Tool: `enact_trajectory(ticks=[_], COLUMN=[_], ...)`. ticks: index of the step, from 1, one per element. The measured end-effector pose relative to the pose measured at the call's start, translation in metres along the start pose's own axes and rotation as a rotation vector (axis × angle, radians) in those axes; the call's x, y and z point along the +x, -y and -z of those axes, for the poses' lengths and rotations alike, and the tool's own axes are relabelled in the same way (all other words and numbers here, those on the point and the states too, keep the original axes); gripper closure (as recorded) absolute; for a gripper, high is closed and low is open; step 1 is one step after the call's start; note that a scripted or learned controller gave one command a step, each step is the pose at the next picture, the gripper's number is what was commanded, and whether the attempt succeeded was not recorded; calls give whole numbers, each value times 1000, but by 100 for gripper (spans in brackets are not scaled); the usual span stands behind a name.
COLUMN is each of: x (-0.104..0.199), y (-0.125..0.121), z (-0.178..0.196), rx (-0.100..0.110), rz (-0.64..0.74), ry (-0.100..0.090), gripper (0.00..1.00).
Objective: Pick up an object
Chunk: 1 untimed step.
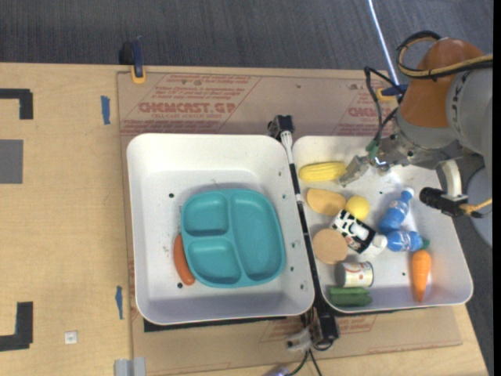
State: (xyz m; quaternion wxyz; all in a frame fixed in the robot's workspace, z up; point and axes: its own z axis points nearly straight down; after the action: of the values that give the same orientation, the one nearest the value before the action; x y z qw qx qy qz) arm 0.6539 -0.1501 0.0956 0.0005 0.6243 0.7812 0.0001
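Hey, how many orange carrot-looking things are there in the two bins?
1, as far as the view shows: a carrot lies at the right bin's right edge. The reddish sausage-like piece beside the teal tray in the left bin isn't counted. Others might hide under the pile.

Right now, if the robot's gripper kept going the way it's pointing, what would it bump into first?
Probably the corn cob. The gripper points left across the right bin, and the corn lies just ahead of its tip. Its height above the toys is unclear, so it might pass over.
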Motion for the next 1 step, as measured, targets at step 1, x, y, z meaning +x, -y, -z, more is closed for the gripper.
enact_trajectory(ticks=[1], x=[-12], y=[75], z=[-4], rx=[1], rz=[44], ry=[-1], gripper=[0])
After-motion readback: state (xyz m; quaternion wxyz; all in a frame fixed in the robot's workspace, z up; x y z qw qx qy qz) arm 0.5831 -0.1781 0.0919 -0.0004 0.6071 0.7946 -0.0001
